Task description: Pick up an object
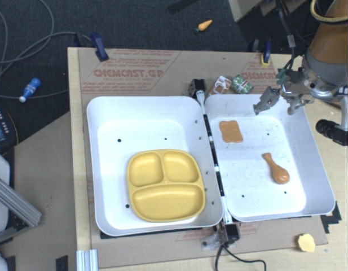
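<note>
In the right bin [309, 168] lie a flat brown toast-like slab [230, 131] at the upper left and an orange-brown drumstick-shaped toy [275, 169] near the middle. My gripper [280, 101] hangs over the bin's far edge, up and to the right of the slab. Its fingers [265, 103] are spread apart and nothing sits between them. The left bin [106, 123] holds a yellow three-section plate [164, 184].
Small packets and a toy [233, 84] lie on the cardboard behind the right bin. A yellow piece [305, 242] sits off the bin's front right corner. A black clip [197, 87] stands at the bins' far joint. The arm's orange band [330, 44] rises at the right.
</note>
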Robot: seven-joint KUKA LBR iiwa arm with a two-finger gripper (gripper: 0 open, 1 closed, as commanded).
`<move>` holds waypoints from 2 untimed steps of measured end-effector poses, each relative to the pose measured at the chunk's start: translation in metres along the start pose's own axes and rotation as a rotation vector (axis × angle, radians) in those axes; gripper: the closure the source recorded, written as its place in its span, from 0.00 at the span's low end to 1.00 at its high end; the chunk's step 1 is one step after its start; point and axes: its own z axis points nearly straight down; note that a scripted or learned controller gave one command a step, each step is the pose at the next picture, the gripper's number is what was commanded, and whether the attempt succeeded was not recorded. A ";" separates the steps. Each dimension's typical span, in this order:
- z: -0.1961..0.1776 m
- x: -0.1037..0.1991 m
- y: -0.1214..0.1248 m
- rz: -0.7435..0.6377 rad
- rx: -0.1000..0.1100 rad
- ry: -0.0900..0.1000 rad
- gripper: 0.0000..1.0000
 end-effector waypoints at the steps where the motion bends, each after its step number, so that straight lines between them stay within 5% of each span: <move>1: 0.145 -0.076 -0.015 0.008 0.013 0.000 0.00; 2: 0.172 -0.047 -0.065 0.002 0.008 0.004 0.00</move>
